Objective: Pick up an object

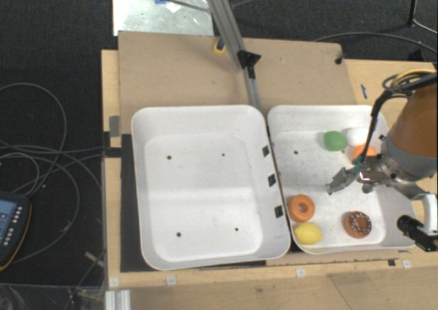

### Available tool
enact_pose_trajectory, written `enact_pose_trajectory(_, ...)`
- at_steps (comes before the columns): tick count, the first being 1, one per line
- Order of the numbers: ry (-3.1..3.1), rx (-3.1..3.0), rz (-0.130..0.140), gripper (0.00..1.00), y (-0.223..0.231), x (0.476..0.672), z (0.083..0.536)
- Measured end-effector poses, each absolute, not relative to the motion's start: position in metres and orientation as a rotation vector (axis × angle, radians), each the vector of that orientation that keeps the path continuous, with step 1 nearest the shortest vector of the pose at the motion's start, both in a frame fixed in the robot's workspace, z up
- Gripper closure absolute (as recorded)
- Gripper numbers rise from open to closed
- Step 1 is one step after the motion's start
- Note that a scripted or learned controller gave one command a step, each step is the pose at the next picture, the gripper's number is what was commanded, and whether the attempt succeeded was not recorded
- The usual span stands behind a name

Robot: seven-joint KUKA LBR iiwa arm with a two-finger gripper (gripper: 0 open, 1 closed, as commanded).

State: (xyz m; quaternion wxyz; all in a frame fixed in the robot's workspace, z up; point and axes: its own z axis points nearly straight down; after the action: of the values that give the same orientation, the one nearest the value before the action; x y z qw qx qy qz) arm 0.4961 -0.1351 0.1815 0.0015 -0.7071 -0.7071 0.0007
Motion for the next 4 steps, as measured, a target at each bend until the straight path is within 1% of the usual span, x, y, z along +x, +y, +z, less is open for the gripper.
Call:
enact_pose_trajectory(1, -2.218, -2.217, 0.004, 0.0, -0.133, 0.492, 0.119)
enact_pose_trajectory(2, -2.222, -2.222, -0.002, 1.0, -0.134, 0.494, 0.133)
enact_pose_trajectory(3, -2.232, -2.219, -0.006, 1.0, -0.132, 0.505, 0.181)
enact_pose_trajectory(4, -2.234, -2.219, -0.008, 1.0, -0.123, 0.512, 0.238)
